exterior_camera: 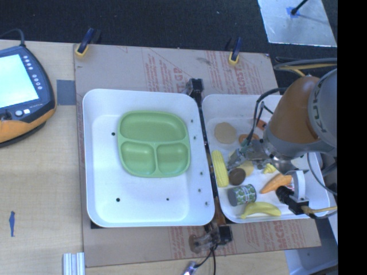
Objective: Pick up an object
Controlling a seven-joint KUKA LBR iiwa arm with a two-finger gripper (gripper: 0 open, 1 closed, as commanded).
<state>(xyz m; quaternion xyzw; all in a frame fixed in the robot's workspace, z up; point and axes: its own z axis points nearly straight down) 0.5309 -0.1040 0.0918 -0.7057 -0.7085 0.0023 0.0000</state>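
Gripper (248, 152) of mine is down in the right bin (321, 202) among the corn cob (219, 168), can (243, 195) and banana (261, 209). Nothing seen lifted; pick judged not yet done. Left bin (100, 153) holds the green plate (153, 143).

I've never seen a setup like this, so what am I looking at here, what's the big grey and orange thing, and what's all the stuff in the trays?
One camera looks down on a bench. The grey and orange thing is a robot arm reaching in from the right; its gripper is low over the right bin. That bin holds toy food: a corn cob, a banana, a carrot, a small can and a tan round piece. The left bin holds a green divided plate. Whether the gripper holds anything, I cannot tell. At far left lies the arm's control tablet.
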